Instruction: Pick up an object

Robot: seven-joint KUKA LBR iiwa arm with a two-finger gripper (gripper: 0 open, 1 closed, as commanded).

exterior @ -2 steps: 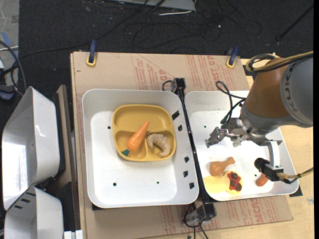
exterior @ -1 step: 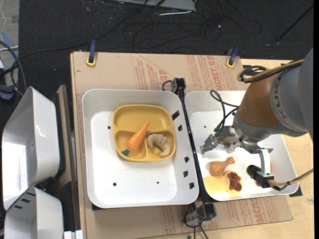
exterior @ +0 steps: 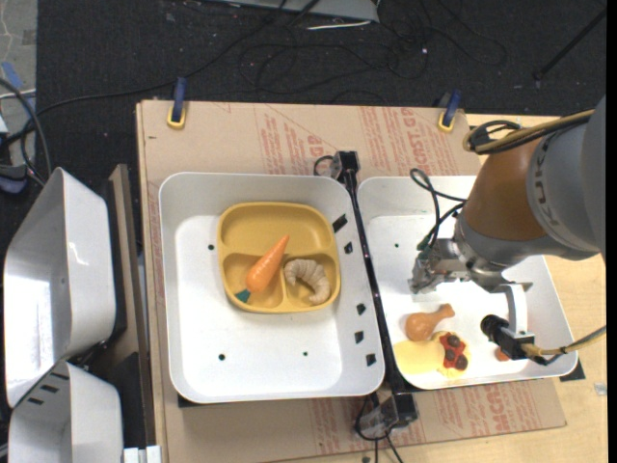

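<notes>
In the right bin (exterior: 405, 205) lie a tan chicken drumstick (exterior: 426, 323), a pale yellow flat piece (exterior: 421, 359) and a small red and dark cluster (exterior: 453, 351) near the front wall. My gripper (exterior: 428, 270) hangs over the middle of this bin, just above and behind the drumstick, with nothing seen between its fingers. In the left bin (exterior: 193, 287) a yellow divided plate (exterior: 278, 222) holds an orange carrot (exterior: 267, 263) and a pale shrimp-like piece (exterior: 308, 278).
The arm's grey and orange body (exterior: 540, 201) covers the right bin's back right part. A black divider rail (exterior: 362, 258) runs between the bins. White containers (exterior: 53, 278) stand off the bench to the left.
</notes>
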